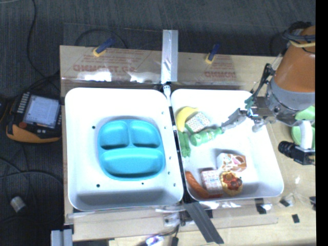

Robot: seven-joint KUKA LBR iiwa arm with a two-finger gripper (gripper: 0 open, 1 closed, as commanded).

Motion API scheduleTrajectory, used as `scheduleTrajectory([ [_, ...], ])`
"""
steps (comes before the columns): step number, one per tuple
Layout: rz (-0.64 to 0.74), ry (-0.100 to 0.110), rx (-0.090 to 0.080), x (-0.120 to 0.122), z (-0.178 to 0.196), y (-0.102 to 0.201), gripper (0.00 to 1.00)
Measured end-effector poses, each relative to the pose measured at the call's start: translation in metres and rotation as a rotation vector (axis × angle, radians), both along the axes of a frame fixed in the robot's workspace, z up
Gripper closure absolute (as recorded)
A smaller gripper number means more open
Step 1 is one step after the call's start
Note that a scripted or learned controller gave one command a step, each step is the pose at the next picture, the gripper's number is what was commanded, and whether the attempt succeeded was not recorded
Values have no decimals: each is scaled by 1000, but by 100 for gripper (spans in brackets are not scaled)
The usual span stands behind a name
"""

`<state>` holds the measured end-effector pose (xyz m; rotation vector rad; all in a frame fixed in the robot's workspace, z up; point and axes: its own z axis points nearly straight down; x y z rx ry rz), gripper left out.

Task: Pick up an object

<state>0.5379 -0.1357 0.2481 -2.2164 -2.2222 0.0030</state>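
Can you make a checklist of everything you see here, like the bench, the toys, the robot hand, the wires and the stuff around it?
Surface: wooden bench bearing a left bin and a right bin.
Job's things: the right bin holds a yellow toy, a green toy, a small box, a round red toy and an orange toy.
Clutter: a blue divided plate in the left bin.
Gripper: gripper low over the right bin, beside the green toy.
Cables: black cables on the floor.
Surroundings: a handheld screen on dark carpet.
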Motion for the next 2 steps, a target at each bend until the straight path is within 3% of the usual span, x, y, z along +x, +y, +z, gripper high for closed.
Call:
scheduleTrajectory([
  [1,-125,0,0,45,-26,-11,0],
  [2,-295,-21,-5,82,-145,-28,0],
])
